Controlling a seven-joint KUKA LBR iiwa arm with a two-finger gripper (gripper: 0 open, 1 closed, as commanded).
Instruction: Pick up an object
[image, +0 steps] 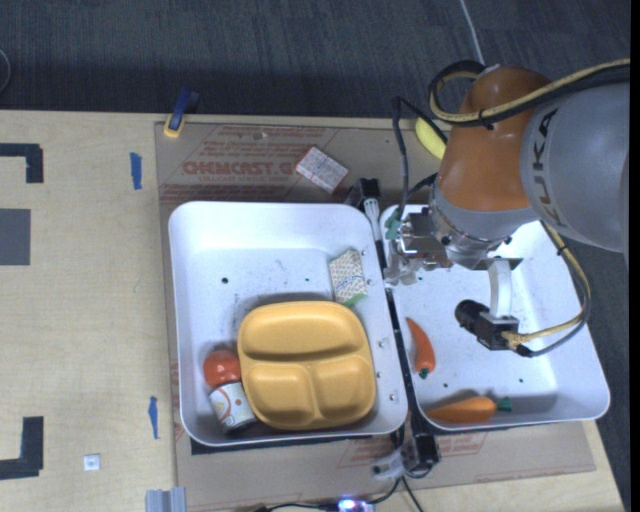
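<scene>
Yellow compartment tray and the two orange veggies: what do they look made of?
Yellow tray: likely molded plastic, matte with a soft sheen and rounded compartments. Orange pepper and carrot: probably toy plastic or rubber, uniform color, smooth; cannot tell which.

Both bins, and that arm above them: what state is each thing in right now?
Yellow tray: flat in left bin, compartments up.
Small can: on its side, wedged beside the tray.
Patterned packet: lying near the left bin's right wall.
Pepper: lying loose in right bin.
Carrot: lying along the right bin's near wall.
Arm: over the right bin.
</scene>
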